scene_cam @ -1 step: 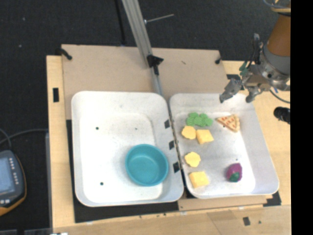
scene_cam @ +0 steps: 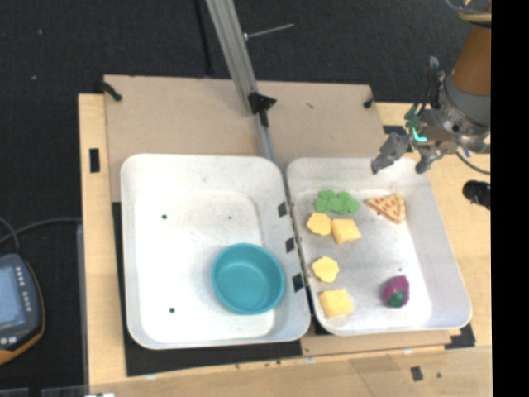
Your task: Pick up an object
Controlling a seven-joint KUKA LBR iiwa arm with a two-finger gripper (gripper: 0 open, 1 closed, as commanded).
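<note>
On the bench [scene_cam: 99, 246] I count two white bins. The left bin [scene_cam: 157, 188] has one blue bowl [scene_cam: 247, 278]. The right bin [scene_cam: 438, 263] has seven small things: four yellow pieces [scene_cam: 345, 231], one green clump [scene_cam: 337, 202], one purple piece with a green end [scene_cam: 397, 291], and one orange wedge [scene_cam: 388, 207]. The wedge is a triangle with a pale edge; its long axis runs left to right and its tip points down-right. My hand [scene_cam: 407, 157] hangs over the top edge of the right bin, fingers spread apart, grasping nothing.

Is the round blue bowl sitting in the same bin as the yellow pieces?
No, the round blue bowl sits in the left white bin; the yellow pieces lie in the right one.
</note>
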